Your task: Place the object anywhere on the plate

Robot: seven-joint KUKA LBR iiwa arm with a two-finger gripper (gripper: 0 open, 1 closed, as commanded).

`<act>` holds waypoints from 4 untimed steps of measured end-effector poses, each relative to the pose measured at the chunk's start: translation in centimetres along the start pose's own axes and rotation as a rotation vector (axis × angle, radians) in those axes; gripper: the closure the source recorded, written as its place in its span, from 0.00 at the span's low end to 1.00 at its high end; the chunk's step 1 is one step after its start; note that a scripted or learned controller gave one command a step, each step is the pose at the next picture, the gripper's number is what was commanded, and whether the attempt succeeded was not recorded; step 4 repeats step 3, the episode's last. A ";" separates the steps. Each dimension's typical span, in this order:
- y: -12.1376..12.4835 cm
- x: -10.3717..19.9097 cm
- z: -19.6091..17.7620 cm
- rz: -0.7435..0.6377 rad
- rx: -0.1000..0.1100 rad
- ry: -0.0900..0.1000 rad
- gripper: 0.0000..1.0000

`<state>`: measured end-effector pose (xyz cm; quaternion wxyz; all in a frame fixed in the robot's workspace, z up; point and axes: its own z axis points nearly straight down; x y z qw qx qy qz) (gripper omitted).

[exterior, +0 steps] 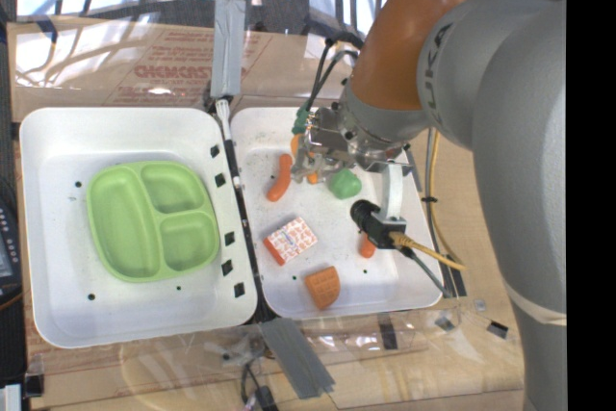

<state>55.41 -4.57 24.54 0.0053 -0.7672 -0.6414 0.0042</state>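
Gripper: the gripper [313,159] sits low in the right bin [404,279], under the wrist; I cannot tell its state.
Carrot: the carrot [280,178] lies just left of it, perhaps touching.
Green piece: the green piece [344,183] is just right of it.
Plate: the green plate [152,219] is far left, bare.
Risk: crowded neighbours may get nudged, or the grasp may close on nothing.
Further risk: the divider [234,197] could snag a low carry.

You have two white bins [58,207], one green divided plate [154,218], one carrot [280,178], one checkered block [291,240], one orange wedge [323,287], one green lump [345,184], and one arm [462,63].
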 end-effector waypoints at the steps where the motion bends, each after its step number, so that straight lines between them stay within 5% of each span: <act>1: -0.4 10.2 1.5 -0.136 -0.006 -0.001 1.00; 2: -4.0 17.0 5.4 -0.488 -0.006 -0.005 1.00; 3: -3.9 17.0 5.4 -0.487 -0.007 -0.005 0.00; 4: -3.9 17.0 5.4 -0.487 -0.007 -0.005 0.00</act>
